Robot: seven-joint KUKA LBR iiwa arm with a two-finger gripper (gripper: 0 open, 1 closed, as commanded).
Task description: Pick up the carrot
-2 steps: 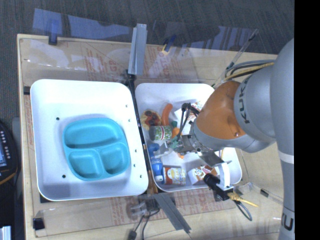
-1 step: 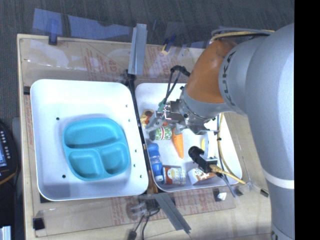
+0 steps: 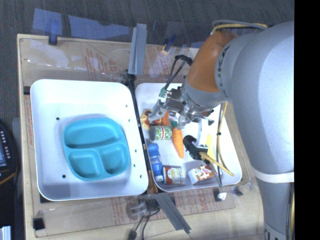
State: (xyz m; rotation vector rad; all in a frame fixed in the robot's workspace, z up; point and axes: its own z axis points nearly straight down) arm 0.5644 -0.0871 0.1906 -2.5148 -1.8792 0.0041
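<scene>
end effector (image 3: 169,115) over right bin (image 3: 235,170), carrot (image 3: 178,140) top hidden

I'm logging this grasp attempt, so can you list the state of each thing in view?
carrot: lying in the right bin, pointed tip toward the camera, just below the gripper
gripper: low over the right bin
green can: on its side beside the carrot
blue bottle: lying flat
blue divided tray: flat in the left bin
</scene>
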